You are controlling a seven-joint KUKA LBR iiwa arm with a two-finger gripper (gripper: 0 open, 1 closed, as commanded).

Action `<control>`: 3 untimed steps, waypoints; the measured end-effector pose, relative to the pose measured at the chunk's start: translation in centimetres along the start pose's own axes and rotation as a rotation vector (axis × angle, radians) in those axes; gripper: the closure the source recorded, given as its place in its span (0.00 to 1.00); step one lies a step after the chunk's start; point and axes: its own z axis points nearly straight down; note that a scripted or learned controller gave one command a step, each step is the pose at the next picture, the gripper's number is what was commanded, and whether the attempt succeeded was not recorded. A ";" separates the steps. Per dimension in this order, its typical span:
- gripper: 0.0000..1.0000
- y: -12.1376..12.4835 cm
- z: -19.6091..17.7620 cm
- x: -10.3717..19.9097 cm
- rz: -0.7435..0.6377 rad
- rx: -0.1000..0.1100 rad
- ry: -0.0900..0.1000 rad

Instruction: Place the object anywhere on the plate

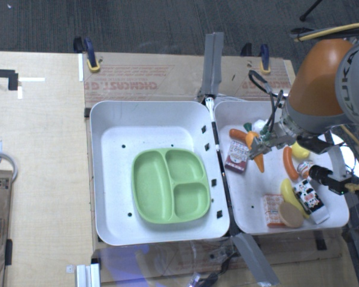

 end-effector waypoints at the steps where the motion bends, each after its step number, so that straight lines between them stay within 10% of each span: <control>1: 1.00 0.1 0.0 7.8 -0.151 -0.001 0.001; 2: 0.00 0.1 0.0 7.8 -0.151 -0.001 0.000; 3: 0.00 2.6 -7.9 4.4 0.016 -0.001 -0.001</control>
